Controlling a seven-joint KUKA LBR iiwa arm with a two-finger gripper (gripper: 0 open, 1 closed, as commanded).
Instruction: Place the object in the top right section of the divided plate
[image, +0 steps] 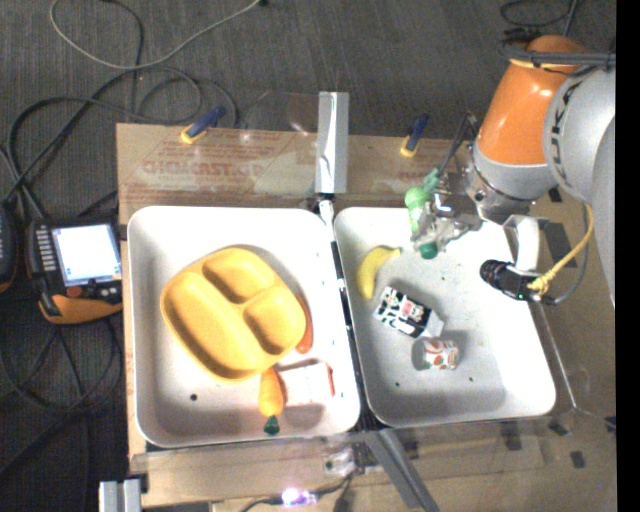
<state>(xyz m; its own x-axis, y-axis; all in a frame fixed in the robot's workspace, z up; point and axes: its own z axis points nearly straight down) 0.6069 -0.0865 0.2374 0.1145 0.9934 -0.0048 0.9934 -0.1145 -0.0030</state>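
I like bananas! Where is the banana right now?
The banana lies in the right bin, near its upper left corner, just above the black-and-white box and left of the end effector.

Dark grey carpet (150, 60) with trailing cables (95, 45) around a brown bench (220, 165).

The arm (590, 110) is a thick, rounded light-grey tube with a glossy orange band (520, 110) bulging above the wrist, where a darker grey collar narrows toward the tool. The gripper (428, 222) is a small metal assembly with translucent green fingers (417, 197) and thin dark cables running up along it to the wrist. A white bracket (525, 245) hangs beside the wrist, carrying a short black cylindrical module (503, 277) from which a yellow cable (565, 262) loops back toward the grey body.
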